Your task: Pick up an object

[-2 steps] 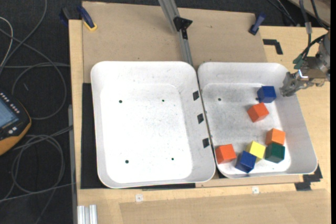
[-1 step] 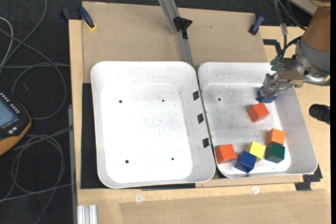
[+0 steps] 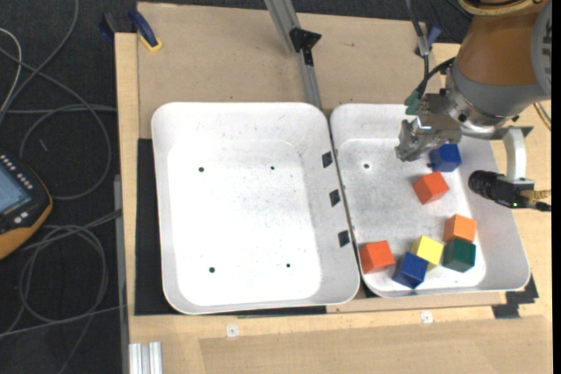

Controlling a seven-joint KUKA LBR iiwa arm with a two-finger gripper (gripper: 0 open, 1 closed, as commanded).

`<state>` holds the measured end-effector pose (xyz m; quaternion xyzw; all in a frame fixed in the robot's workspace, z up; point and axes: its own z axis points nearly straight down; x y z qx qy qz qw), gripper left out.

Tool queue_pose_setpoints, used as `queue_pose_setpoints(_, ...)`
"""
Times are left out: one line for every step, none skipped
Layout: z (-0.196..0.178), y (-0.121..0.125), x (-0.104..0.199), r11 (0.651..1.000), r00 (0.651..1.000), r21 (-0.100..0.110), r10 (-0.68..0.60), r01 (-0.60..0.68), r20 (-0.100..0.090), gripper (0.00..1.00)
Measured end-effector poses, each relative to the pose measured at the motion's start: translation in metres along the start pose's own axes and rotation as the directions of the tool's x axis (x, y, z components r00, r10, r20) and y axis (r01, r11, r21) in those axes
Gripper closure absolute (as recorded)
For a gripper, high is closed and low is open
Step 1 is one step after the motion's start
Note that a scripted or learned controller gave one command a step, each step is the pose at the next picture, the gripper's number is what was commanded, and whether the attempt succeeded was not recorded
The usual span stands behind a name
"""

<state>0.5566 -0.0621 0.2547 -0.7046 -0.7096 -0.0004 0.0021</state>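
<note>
The arm's orange-banded wrist hides much of the right bin's (image 3: pixel 351 123) far right corner, and the gripper (image 3: pixel 412 144) beneath it is a dark, blurred shape low over the bin floor, so I cannot tell whether its fingers are open or closed. A blue cube (image 3: pixel 446 157) sits just beside it, partly tucked under the wrist, with an orange-red cube (image 3: pixel 430 187) near. Four more blocks crowd the near edge: orange (image 3: pixel 377 255), blue (image 3: pixel 409 269), yellow (image 3: pixel 429 250) and green (image 3: pixel 458 255), with another orange (image 3: pixel 460 228) behind; the bin's left half stays open.

No text, label, brand, number or sign can be read anywhere.
</note>
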Motion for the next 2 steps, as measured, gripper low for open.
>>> queue_pose_setpoints(0.009, 0.005, 0.046, 1.0, 1.0, 0.0, 0.001, -0.001, 0.001, 1.0)
queue_pose_setpoints(0.017, 0.017, 0.107, 1.0, 1.0, -0.003, -0.001, 0.001, 0.001, 1.0)
